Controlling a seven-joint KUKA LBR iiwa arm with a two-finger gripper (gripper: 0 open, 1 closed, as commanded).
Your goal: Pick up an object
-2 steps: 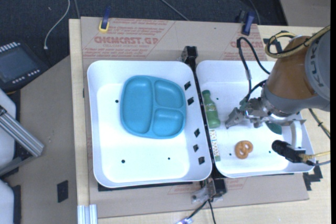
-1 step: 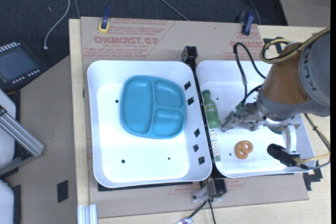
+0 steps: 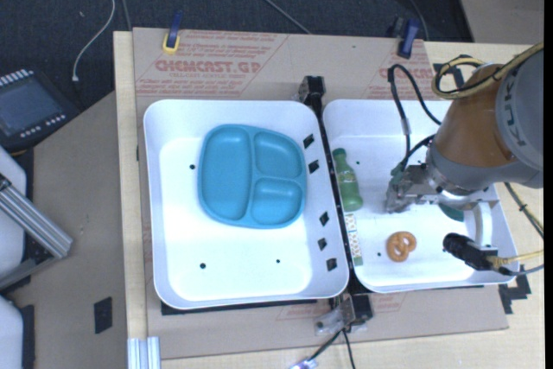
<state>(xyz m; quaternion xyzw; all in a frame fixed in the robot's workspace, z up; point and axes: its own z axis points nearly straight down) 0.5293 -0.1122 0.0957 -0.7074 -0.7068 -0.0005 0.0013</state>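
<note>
Lying nearest in the right bin [image 3: 380,279], the small pretzel [image 3: 400,245] looks light, stiff and brittle; gripping across its outer loops seems safest. Just beyond it hovers the pincer [image 3: 399,193], whose opening I cannot tell; farther left stands a green bottle [image 3: 347,181].

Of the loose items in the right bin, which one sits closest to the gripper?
The pretzel, just below the gripper. The green bottle lies farther off, against the bin's left wall.
</note>
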